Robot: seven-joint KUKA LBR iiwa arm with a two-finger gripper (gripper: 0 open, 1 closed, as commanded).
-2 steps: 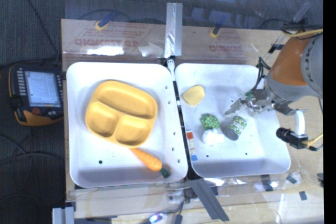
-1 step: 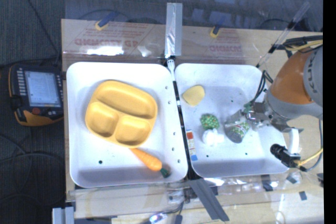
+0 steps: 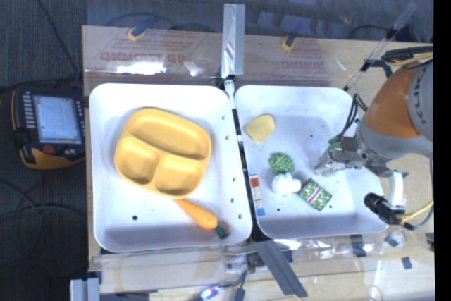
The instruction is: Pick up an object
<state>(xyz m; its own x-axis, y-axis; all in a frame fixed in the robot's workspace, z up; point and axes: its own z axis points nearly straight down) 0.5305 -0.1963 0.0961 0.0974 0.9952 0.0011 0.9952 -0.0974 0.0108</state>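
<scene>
The right bin holds a pale yellow chip-like piece, a green leafy ball, a small white round object and a green packet. My gripper hangs low over the right part of this bin, a little up and right of the green packet. Nothing shows between its tips. The arm with its orange band comes in from the right.
In the left bin lie a yellow divided plate and an orange carrot near the front edge. A metal divider stands at the back between the bins. A teach pendant lies off to the left.
</scene>
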